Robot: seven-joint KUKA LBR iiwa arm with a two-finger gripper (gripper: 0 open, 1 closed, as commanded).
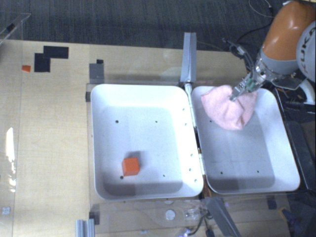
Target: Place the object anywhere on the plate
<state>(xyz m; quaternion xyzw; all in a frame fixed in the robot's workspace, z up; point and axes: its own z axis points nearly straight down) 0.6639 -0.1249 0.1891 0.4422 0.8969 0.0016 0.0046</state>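
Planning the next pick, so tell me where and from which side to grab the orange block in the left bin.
Take the orange block across two opposite flat side faces, coming straight down from above. It sits flat on the floor of the left bin, apart from the walls, with open floor all around, so fingers probably fit on either pair of sides. The end effector is currently over at the pink cloth in the right bin.

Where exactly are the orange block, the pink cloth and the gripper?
orange block (131,166): camera view, its top face.
pink cloth (224,113): camera view, the middle of its folds.
gripper (240,91): camera view, the tip touching the cloth.
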